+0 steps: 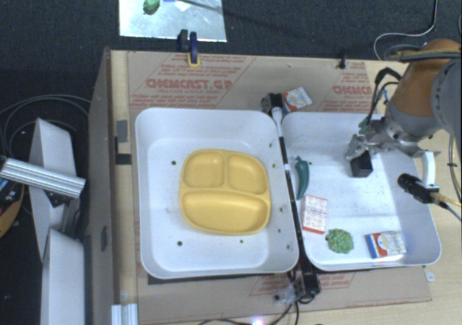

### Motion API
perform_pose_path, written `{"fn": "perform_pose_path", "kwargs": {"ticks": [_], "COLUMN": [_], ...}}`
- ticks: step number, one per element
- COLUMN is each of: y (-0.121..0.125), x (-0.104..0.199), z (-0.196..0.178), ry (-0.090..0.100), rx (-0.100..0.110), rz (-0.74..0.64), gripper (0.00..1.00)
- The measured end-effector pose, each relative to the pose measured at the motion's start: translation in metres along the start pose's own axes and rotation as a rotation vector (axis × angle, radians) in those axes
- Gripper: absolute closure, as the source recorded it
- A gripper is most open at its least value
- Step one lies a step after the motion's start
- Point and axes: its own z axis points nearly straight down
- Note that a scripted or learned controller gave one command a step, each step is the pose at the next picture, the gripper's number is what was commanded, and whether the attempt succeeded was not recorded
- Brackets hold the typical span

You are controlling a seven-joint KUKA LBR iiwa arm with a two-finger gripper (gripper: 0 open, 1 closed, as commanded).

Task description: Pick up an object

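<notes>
We see the gripper (360, 162) low over the right bin (426, 244), in its upper right part. It reads as a dark blocky tip under a grey metal bracket; we can't make out separate fingers, so we cannot tell if it is apart or together, and nothing is visibly between them. The arm (422, 96) is cut off at the right edge (orange band just above the wrist).

Nearest loose item: a green pepper-shaped piece (301, 172), glossy, lying against the bin's left wall, long axis roughly up-down in the camera view, narrow tip pointing down. Below it a small red-and-white printed packet (314, 214), flat, text too small to read. Then a bumpy green broccoli-like lump (339, 240) and a blue-and-red carton (384, 244) near the front wall.

Left bin (155, 186) holds a yellow three-compartment plastic plate (224, 191), smooth, rounded corners.
</notes>
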Motion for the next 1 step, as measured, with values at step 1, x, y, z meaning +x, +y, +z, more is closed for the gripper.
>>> {"fn": "perform_pose_path", "kwargs": {"ticks": [1], "y": [-0.0364], "x": [0.0521], "z": [-0.0595], "ry": [0.003], "rx": [0.003], "rz": [-0.002], "gripper": [1.0]}}
